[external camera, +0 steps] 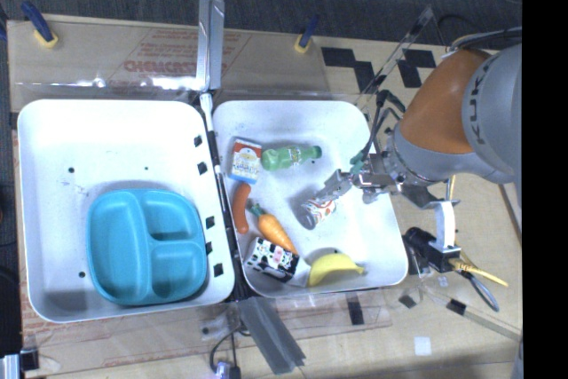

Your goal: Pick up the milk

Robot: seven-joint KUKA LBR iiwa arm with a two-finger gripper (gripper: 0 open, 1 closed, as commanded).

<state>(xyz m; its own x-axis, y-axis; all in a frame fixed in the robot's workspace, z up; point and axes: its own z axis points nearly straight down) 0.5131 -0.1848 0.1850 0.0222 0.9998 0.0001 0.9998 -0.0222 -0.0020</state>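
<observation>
Clutter near the right bin's (377, 275) front, banana (333, 266) and carrot (273, 229), matters little. Mid-bin the claw (338, 185), its grip unreadable, hangs beside a red-and-white can (317, 211) and may seize that instead. Farther back, the milk (246, 161) lies beside the green bottle (288, 157).
</observation>
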